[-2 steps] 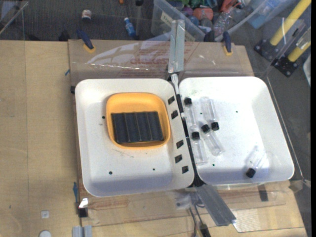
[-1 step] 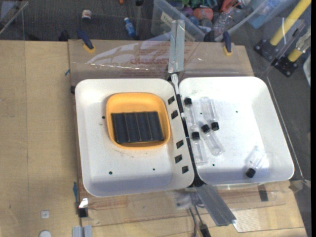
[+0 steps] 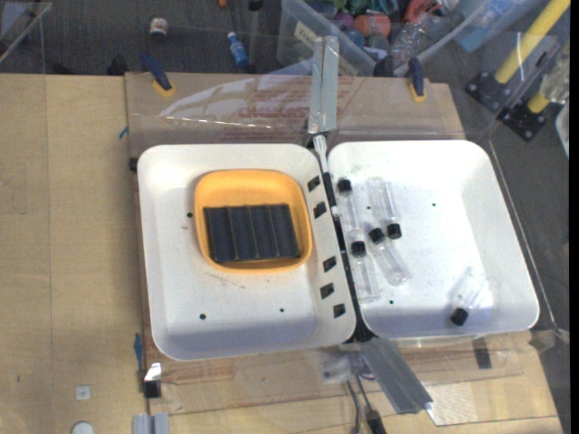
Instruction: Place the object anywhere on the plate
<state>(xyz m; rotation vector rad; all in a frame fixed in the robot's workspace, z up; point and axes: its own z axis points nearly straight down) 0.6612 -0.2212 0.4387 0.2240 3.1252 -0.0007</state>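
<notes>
Left bin (image 3: 163, 242): white and shallow, carrying an orange plate (image 3: 253, 181) that sits toward its back and centre.
On the plate: 1 dark ridged slab (image 3: 251, 233) lies flat and fills most of the plate's floor, inside the orange rim.
Left bin's right edge: a row of small black squares (image 3: 327, 289) runs from back to front.
Right bin (image 3: 488, 206): white and shallow, touching the left bin along the middle seam.
Right bin's left side: a cluster of clear vials (image 3: 387, 265) with 4 black caps showing, close beside the seam.
Right bin's front right corner: 1 more clear vial (image 3: 470, 297), lying on its side, well apart from the cluster.
Gripper state: cannot tell.
Bench (image 3: 63, 242): pale wood around both bins.
Beyond the bench's back edge: a clear tub (image 3: 380, 7) of colourful items.
</notes>
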